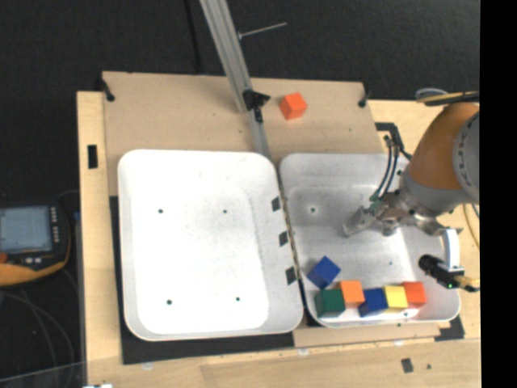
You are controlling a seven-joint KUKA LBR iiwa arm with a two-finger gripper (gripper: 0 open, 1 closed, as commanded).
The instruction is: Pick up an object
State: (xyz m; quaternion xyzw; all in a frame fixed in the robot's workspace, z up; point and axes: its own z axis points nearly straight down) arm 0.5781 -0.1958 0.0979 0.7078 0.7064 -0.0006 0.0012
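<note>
Six small coloured cubes point(367, 295) in right bin point(323, 176).

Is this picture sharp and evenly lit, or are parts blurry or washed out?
In the camera view, the left bin is bright and nearly washed out; the right bin looks greyer, with shadow under the arm. The gripper is soft and hard to read, while the coloured blocks stay fairly distinct.

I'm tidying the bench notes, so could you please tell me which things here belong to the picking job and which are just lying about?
Job: gripper; right bin; in it two blue cubes, green cube, orange cube, yellow cube, red cube.

Lying about: left bin; orange cube on the board; handheld screen off the bench.
</note>
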